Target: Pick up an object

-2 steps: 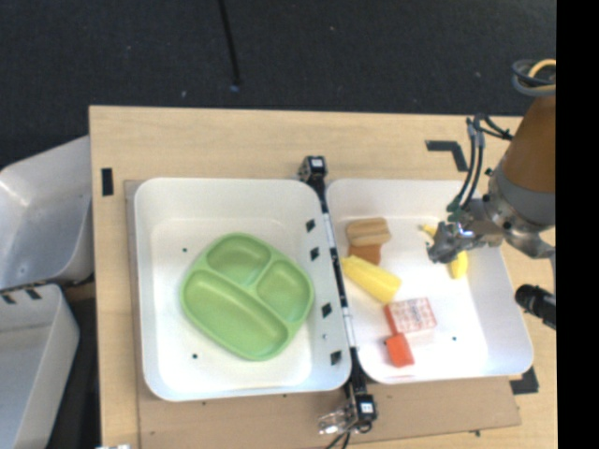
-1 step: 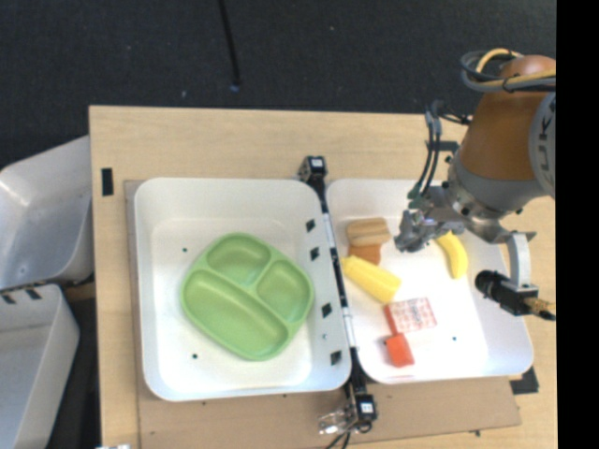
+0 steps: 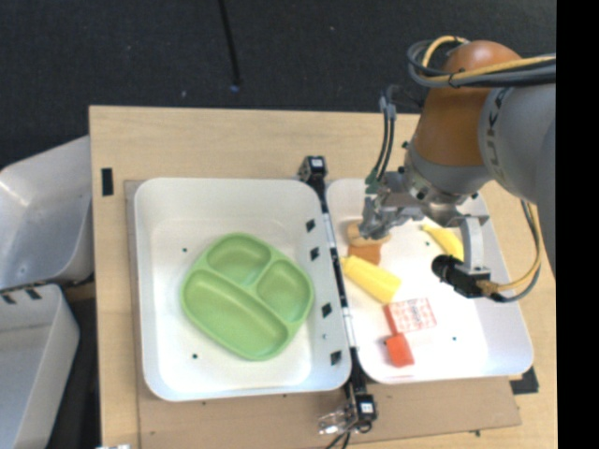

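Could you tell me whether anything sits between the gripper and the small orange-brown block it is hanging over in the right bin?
Nothing visible does. The gripper hangs directly above the orange-brown block near the right bin's left wall. The yellow block lies just beside the orange-brown block, towards the camera, not over it.

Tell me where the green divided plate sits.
The green divided plate lies in the left bin, toward its centre, across the divider from the yellow block.
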Motion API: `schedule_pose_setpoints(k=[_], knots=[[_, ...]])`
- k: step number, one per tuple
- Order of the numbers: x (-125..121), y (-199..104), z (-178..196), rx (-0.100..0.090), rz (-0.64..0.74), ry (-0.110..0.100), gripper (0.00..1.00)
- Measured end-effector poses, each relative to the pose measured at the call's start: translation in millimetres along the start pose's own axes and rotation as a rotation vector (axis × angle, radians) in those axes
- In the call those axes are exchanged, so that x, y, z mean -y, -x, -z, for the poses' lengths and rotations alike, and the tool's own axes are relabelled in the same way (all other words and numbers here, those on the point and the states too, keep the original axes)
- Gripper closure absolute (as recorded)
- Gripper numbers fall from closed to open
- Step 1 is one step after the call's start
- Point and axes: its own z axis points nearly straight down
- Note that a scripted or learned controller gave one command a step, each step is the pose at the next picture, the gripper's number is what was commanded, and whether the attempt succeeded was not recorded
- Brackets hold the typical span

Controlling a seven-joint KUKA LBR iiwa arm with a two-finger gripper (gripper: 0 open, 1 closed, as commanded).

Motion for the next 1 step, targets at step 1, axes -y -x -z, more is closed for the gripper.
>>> schedule_pose_setpoints(k=[1], knots=[[-28.0,-42.9,11.3,-0.001,0.001,0.002,1.0]])
